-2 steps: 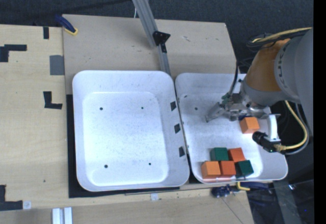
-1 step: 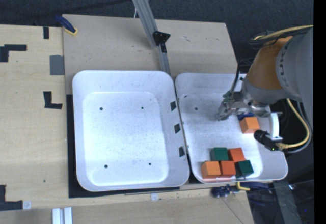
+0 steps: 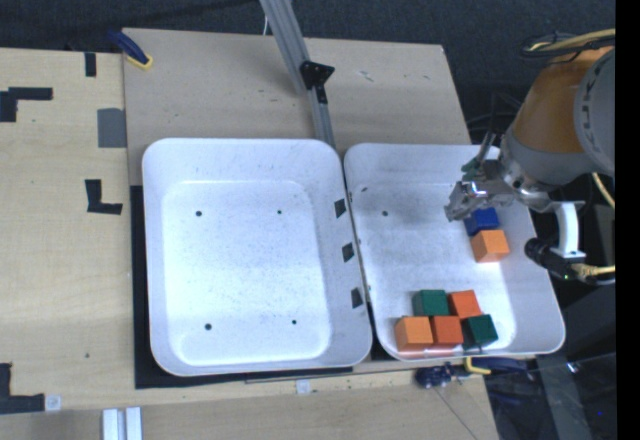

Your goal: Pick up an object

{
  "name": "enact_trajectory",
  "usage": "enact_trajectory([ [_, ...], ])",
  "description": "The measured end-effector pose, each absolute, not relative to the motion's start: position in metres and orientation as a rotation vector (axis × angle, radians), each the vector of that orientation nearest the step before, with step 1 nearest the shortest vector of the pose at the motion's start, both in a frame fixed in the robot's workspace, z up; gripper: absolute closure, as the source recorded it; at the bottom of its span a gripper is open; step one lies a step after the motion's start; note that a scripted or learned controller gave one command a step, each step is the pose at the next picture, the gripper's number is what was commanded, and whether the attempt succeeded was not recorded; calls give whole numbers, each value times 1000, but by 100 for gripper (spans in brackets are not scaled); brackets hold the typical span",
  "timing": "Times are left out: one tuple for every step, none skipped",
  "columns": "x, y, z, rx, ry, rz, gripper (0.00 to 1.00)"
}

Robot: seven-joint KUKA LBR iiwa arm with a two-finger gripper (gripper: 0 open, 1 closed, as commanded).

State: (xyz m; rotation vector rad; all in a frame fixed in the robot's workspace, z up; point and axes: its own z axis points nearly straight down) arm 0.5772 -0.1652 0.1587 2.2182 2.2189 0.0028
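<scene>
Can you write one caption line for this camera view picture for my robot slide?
Grey robot arm's two-finger gripper hovers beside a small blue block and orange block in the right white bin.

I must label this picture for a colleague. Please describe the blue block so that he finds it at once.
Look in the right bin, near its right wall, just below the gripper. The blue block sits there with an orange block touching its lower side. It is the one blue block; the cluster at the bin's bottom edge is orange and green.

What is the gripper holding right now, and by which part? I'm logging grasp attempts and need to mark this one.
It cannot be told. The gripper sits low in the right bin, just above the blue block and orange block; no object shows between its fingers.
</scene>
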Motion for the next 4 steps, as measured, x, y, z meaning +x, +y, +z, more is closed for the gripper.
enact_trajectory([
  [573,-174,216,2217,2218,3,100],
  [574,-173,266,2216,2220,4,100],
  [576,-115,253,2215,2230,0,100],
  [587,-55,240,2215,2232,-1,100],
])
